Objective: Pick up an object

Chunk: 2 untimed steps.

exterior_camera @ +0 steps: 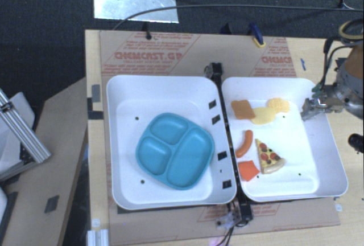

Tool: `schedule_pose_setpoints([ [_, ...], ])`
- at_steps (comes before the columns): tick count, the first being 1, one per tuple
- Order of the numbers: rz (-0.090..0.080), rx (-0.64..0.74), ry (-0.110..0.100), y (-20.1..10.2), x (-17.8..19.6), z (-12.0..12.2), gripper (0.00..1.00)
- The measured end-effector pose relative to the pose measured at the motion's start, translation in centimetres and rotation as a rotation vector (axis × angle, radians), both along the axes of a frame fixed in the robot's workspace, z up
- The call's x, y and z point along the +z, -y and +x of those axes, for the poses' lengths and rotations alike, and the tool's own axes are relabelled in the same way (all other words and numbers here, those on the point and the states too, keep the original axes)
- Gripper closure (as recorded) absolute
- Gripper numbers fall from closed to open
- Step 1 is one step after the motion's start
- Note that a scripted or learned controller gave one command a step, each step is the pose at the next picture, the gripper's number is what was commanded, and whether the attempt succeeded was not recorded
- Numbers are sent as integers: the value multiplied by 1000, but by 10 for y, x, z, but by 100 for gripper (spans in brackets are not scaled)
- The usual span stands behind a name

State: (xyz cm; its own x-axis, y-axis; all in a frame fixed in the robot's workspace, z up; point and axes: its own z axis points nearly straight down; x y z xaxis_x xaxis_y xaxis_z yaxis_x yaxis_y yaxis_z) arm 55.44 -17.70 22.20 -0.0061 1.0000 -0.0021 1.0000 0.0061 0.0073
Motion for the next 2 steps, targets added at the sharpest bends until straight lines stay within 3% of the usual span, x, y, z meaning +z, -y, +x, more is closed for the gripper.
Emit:
schedule_pose_setpoints([
  [1, 1, -1, -4, 0, 2, 1, 100],
  [2, 3, 5, -5, -57, 12, 4, 100],
])
